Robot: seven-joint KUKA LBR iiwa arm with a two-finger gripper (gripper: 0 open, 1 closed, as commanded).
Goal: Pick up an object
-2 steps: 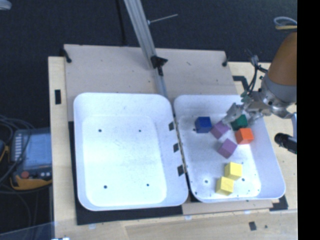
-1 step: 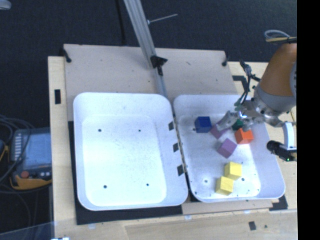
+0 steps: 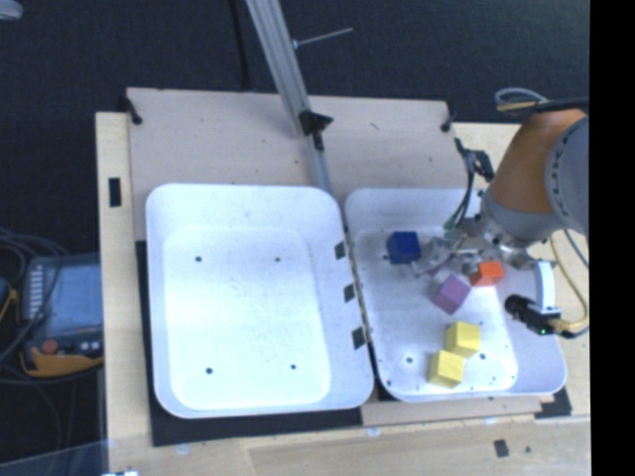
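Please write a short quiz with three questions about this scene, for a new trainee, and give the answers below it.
1. True or false: all the coloured blocks lie in the right bin.
2. How many yellow blocks are there?
3. Which block lies nearest the end effector? A: blue block; B: purple block; C: a yellow block.

Key
1. True. The left bin holds no blocks.
2. Two: one yellow block and a second yellow block just below it in the view.
3. B. The purple block sits just below the end effector; an orange block is close by as well.
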